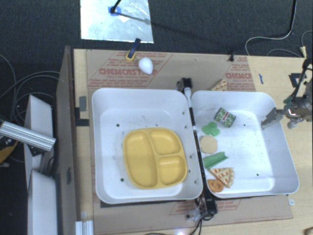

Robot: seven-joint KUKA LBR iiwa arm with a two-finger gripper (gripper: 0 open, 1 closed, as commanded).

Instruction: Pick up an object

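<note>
Camera view is giving me both bins from above, and I am reading them left to right. The left bin (pixel 105 126) is carrying a yellow divided tray (pixel 155 158), which is lying flat toward that bin's front right corner. Behind the left bin, on the bench's far edge, a white egg-shaped piece (pixel 145 65) is sitting on the cardboard, outside either bin.

The right bin (pixel 274 146) is holding all the candidates for the pick, and they are lining up along its left wall. Nearest the back, a green-and-red box (pixel 225 117) is lying tilted; just in front of it a green leafy piece (pixel 211 129) is resting, then a pale round cookie (pixel 209 144), then a green pod (pixel 215 159) lying slantwise. A pizza slice (pixel 222 176) is sitting at the front left corner, touching an orange piece (pixel 214 185) beside it.

The hand (pixel 274 116) is hanging over the right bin's right wall, well apart from the toys. I am seeing nothing between its fingers, but I cannot tell whether they are spread or closed.

I am judging the task as barely begun: nothing is lifted, and choosing, reaching across, descending and grasping are all remaining.
</note>
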